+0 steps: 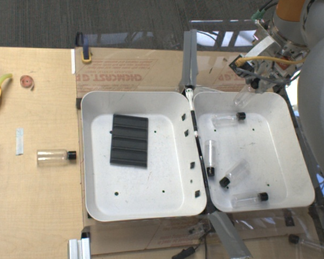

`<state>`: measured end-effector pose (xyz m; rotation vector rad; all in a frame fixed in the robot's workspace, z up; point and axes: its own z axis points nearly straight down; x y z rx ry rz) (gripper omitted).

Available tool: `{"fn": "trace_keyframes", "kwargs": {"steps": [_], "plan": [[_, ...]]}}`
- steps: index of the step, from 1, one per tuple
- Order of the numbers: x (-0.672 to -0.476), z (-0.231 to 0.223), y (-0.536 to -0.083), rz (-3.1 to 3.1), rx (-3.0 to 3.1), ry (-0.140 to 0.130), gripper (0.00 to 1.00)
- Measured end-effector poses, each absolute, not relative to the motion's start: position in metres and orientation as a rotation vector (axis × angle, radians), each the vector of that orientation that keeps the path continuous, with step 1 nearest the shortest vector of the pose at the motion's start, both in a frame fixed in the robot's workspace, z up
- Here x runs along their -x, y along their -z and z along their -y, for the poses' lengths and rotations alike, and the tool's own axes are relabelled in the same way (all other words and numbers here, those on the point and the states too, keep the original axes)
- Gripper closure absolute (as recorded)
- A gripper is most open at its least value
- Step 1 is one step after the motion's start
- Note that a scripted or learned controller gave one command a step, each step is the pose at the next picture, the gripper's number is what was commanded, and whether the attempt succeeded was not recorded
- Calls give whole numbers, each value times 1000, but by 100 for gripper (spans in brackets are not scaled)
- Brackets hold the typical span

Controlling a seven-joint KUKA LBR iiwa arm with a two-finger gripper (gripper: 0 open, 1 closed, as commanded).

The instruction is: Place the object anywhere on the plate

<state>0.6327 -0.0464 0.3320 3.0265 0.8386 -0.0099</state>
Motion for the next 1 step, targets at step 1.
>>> {"fn": "trace_keyframes", "kwargs": {"steps": [1], "plan": [[-586,-66,-229,-473,-3104,8,100]]}}
